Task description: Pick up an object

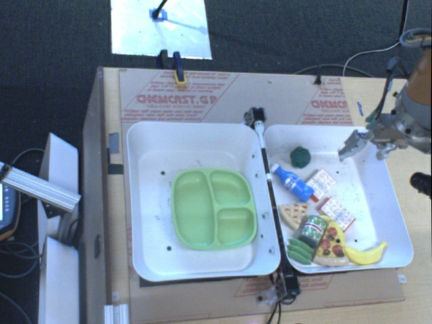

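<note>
A robotics lab bench, plainly.

Two white bins (202, 137) sit clamped on a protective-film board (202, 96) over dark carpet (54, 39), cables (351, 63) trailing, aluminium framing (40, 186) beside.

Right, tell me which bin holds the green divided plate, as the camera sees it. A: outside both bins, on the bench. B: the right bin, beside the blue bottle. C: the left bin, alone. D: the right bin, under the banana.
C: the green divided plate lies by itself in the left bin, while the banana and blue bottle sit in the right bin.
</note>
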Action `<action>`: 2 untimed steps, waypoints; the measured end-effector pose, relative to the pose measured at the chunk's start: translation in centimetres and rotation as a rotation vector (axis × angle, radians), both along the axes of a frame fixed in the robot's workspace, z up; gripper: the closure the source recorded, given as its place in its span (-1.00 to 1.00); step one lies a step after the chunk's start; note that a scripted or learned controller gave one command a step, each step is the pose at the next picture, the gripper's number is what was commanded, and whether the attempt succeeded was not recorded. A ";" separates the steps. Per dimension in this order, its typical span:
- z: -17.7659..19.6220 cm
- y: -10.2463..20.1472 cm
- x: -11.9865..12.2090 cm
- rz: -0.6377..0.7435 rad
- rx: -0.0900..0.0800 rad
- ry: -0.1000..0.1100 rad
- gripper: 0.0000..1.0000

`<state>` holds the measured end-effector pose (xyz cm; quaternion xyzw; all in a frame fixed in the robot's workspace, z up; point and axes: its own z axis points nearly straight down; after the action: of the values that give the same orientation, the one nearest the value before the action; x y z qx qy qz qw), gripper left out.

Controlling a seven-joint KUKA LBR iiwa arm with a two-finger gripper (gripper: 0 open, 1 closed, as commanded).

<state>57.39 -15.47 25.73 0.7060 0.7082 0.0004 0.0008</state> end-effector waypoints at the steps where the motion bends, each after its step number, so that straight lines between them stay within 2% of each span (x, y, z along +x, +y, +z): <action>1: -8.4 1.9 4.4 0.001 0.001 0.003 -1.00; 2: -17.2 4.5 9.4 0.001 0.001 0.002 -1.00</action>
<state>66.83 -11.00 8.52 0.7056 0.7086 0.0002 -0.0004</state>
